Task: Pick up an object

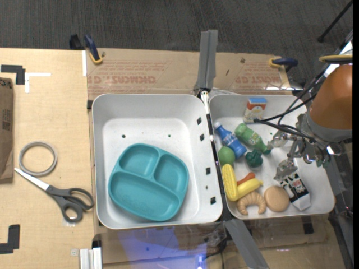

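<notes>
Above the right bin (pixel 320 209), the gripper (pixel 287 170) hangs low over the bin's right half, just over a small black-and-white carton (pixel 297 190) at the lower right corner. Whether its fingers are apart or together cannot be told, since cables and wrist hardware blur them. Nothing is visibly held, so the task appears to stand at the approach stage: reaching is done, while grasping and lifting remain.

Candidate objects all lie in the right bin. Nearest the gripper are the carton and a round tan bun (pixel 276 198), which touch or nearly touch. Along the lower edge lie a croissant (pixel 252 204) and a yellow corn cob (pixel 229 180), with a banana (pixel 248 188) and a small orange piece (pixel 245 179) between them. Further up the left side sit a green ball (pixel 226 155), a blue bottle (pixel 230 140), a green bottle (pixel 251 137) and a dark green piece (pixel 254 159). A small white box (pixel 256 107) stands near the back wall.

Crowding is the likely hindrance: the bin wall and the bun flank the carton closely.

The left bin (pixel 112 114) bears a teal divided plate (pixel 148 181). Scissors (pixel 59 195) and a tape roll (pixel 37 158) lie on the bench (pixel 45 111), well apart from the arm
</notes>
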Controlling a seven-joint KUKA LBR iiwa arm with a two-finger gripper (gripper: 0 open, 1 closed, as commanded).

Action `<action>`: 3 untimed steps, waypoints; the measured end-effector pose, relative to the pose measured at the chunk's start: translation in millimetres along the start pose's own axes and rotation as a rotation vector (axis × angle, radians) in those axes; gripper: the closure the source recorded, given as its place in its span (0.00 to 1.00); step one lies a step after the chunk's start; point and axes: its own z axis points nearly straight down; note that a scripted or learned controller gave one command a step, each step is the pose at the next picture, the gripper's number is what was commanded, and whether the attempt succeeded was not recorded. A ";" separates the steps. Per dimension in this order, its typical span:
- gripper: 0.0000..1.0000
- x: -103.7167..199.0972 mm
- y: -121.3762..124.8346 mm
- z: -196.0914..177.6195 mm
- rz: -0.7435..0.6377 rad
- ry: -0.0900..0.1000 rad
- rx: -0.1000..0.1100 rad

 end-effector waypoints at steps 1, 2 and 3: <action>0.00 -17.3 71.6 15.4 -0.024 0.011 -0.004; 0.00 1.0 84.3 15.4 0.026 0.014 -0.003; 0.00 -7.0 91.5 15.2 0.055 0.012 -0.003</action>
